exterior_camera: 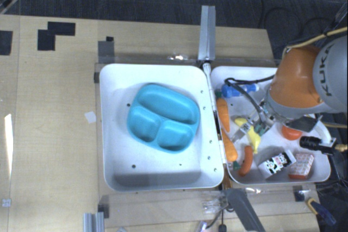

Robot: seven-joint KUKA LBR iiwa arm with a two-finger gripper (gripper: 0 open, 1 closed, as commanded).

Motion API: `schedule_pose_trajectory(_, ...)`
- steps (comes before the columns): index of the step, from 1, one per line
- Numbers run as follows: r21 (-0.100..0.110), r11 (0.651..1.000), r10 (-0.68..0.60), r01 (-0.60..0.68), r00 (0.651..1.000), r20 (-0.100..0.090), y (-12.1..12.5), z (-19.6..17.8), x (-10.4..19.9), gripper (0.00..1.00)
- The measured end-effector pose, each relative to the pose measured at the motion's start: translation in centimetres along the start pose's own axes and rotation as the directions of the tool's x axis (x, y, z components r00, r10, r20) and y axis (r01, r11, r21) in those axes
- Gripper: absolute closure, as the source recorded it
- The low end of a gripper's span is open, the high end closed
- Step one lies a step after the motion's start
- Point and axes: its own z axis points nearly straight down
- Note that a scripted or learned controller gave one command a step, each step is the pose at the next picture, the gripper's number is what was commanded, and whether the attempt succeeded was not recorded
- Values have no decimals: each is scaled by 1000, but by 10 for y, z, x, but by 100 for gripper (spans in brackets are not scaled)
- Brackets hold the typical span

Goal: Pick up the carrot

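Note:
The orange carrot (223, 112) lies lengthwise against the left wall of the right bin (255, 71). The arm's orange band (293, 81) hangs over the middle of that bin. Below the band, the gripper (259, 123) points down and to the left, above a yellow banana (253, 139). It sits roughly a hand's width to the right of the carrot. Cables and the wrist hide much of the gripper.
A second orange piece (231, 150) and a reddish sausage (247, 161) lie near the right bin's front left corner. A blue item (235, 91), a red item (291, 131), a black-and-white box (276, 163) and a pink block (302, 166) share that bin. The left bin (117, 133) holds a blue divided plate (162, 117).

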Motion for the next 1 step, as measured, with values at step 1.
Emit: schedule_pose_trajectory(1,-4,940,-342,342,939,12,-39,7,27,0)
